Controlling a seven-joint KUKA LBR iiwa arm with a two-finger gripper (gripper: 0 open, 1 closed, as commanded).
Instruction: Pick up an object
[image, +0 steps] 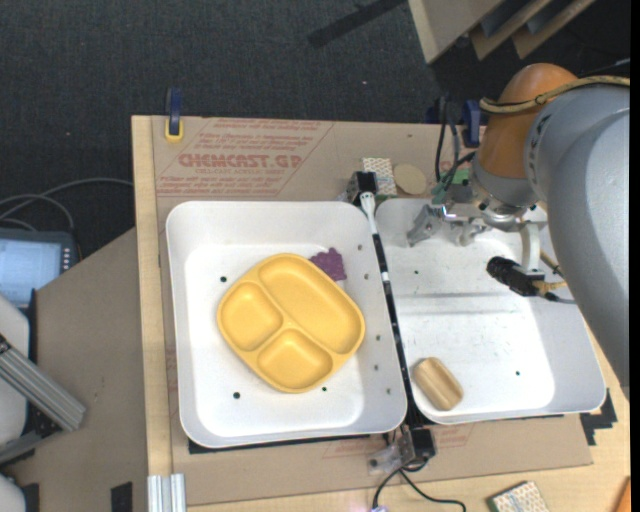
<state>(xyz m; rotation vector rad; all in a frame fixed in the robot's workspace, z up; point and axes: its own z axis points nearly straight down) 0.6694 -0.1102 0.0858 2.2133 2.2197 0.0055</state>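
Nearest, a tan block (437, 383) lies at the right bin's (560, 390) front left corner, well apart from my gripper (447, 222), which hangs empty with fingers spread over the far edge, my arm (590, 190) reaching in from the right.

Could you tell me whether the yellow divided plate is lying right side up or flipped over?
Right side up: the yellow divided plate lies flat in the left bin, its three compartments facing up.
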